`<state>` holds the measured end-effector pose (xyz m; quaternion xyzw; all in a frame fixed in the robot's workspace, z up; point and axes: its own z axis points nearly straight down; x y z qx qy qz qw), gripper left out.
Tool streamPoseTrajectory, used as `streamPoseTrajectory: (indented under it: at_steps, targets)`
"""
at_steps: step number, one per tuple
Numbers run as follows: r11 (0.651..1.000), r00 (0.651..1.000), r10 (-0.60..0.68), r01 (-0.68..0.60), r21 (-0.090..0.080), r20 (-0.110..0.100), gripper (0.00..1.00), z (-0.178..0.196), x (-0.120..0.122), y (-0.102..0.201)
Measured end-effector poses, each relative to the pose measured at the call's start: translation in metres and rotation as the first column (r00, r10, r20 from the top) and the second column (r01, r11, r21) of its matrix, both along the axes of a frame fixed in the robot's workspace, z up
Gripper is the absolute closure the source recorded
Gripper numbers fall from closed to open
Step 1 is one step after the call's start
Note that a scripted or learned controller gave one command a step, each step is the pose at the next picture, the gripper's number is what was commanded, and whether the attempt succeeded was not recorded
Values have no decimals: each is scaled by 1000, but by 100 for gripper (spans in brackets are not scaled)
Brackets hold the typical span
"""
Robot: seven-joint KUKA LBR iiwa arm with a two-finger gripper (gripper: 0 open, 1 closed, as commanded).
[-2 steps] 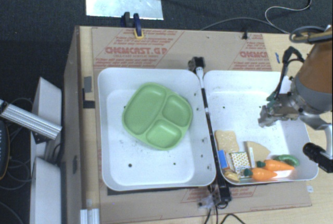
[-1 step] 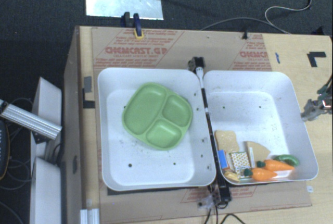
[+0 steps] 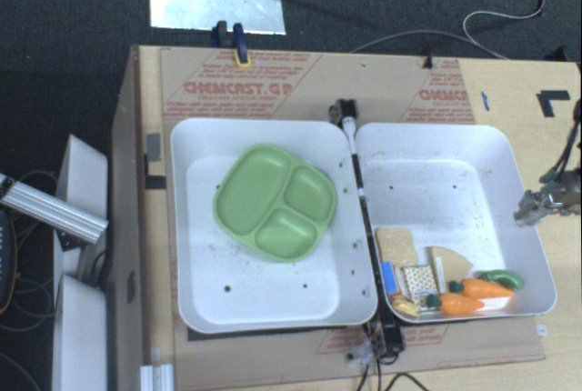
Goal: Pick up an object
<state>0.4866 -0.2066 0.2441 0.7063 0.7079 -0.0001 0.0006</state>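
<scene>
In the front corner of the right bin (image 3: 436, 171) lies a heap of small objects: a tan bread-like slice (image 3: 396, 245), a blue piece (image 3: 389, 277), a checkered piece (image 3: 418, 279), two orange carrots (image 3: 473, 296) and a green piece (image 3: 503, 277). The gripper (image 3: 542, 205) hangs at the view's right edge, just outside the right bin's right wall, well apart from the heap and up-right of it. It is small and partly cut off.
The left bin (image 3: 209, 289) holds a green divided plate (image 3: 275, 202) near its middle. A dark divider (image 3: 360, 198) runs between the bins. Cardboard lines the bench behind them, and clamps stand at its back edge.
</scene>
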Motion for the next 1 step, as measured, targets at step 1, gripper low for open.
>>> streamPoseTrajectory:
  at_steps: [1]
  targets:
    - [1000, 1000, 1, -1, 0, 0, 0, 0, 0, 0]
